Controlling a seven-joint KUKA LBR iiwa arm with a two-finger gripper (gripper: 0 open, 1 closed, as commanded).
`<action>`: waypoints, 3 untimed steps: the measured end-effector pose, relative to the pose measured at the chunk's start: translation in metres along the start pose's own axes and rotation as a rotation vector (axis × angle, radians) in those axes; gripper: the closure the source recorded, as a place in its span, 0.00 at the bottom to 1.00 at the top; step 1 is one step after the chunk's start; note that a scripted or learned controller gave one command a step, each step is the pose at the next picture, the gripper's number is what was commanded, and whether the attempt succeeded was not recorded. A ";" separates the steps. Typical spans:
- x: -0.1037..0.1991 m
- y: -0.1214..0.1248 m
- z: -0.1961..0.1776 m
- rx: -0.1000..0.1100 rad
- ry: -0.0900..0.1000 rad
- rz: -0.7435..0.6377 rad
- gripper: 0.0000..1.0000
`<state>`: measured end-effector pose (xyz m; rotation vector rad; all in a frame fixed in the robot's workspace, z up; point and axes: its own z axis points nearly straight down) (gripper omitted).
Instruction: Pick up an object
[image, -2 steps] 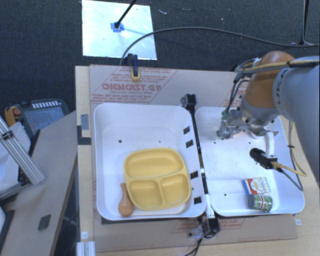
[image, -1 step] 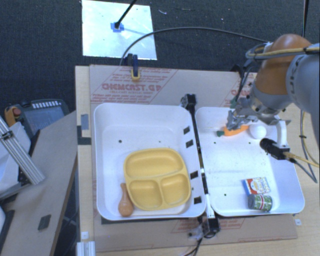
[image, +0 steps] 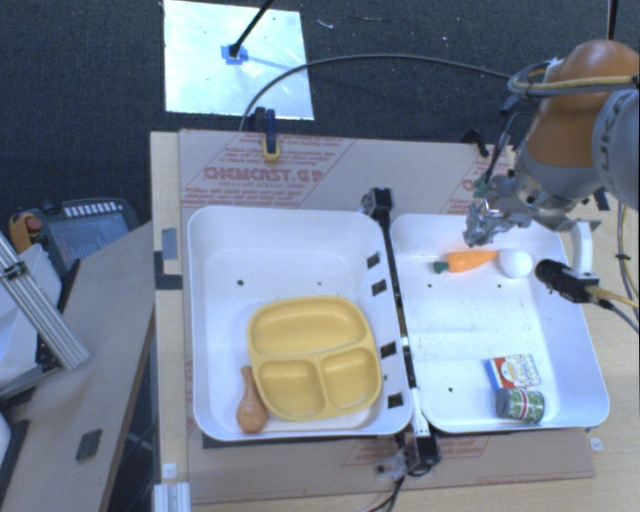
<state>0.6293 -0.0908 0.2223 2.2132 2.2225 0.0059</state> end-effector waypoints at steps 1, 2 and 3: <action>0.048 0.003 0.007 0.004 0.001 -0.004 1.00; 0.102 0.016 0.008 0.003 0.002 -0.005 1.00; 0.164 0.014 -0.004 0.004 0.003 -0.007 1.00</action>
